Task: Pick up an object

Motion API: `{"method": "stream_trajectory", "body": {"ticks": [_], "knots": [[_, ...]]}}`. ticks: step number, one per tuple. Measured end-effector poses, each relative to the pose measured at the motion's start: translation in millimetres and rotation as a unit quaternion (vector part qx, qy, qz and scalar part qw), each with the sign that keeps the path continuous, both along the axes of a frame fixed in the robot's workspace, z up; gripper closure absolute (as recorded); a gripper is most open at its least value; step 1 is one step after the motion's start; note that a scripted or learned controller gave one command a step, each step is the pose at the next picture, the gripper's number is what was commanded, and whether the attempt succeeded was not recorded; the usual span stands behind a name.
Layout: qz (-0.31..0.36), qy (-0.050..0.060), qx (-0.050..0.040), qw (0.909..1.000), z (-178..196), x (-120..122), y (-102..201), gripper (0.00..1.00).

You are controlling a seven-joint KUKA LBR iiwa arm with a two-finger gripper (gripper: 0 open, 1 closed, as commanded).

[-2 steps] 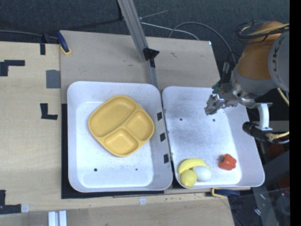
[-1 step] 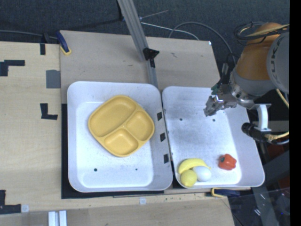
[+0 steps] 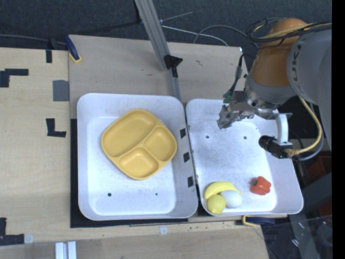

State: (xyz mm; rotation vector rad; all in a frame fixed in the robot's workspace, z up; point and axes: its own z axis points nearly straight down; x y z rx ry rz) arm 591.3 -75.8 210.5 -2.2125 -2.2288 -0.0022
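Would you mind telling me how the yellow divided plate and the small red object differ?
The yellow divided plate is large, flat and three-sectioned; the small red object is tiny and rounded. The plate lies in the left bin, the red object in the right bin near its front corner. Both rest untouched on white bin floors.
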Motion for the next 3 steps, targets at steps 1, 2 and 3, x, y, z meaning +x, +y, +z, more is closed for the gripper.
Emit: {"method": "stream_trajectory", "body": {"ticks": [1, 2, 3], "knots": [[0.000, 0.000, 0.0001, 1.0000, 12.7, -5.9, 50.7, 1.00], [0.000, 0.001, -0.0002, 1.0000, 15.2, -12.9, 96.1, 1.00], [0.000, 0.001, 0.0000, 1.0000, 20.9, -21.9, 151.9, 1.00]]}}
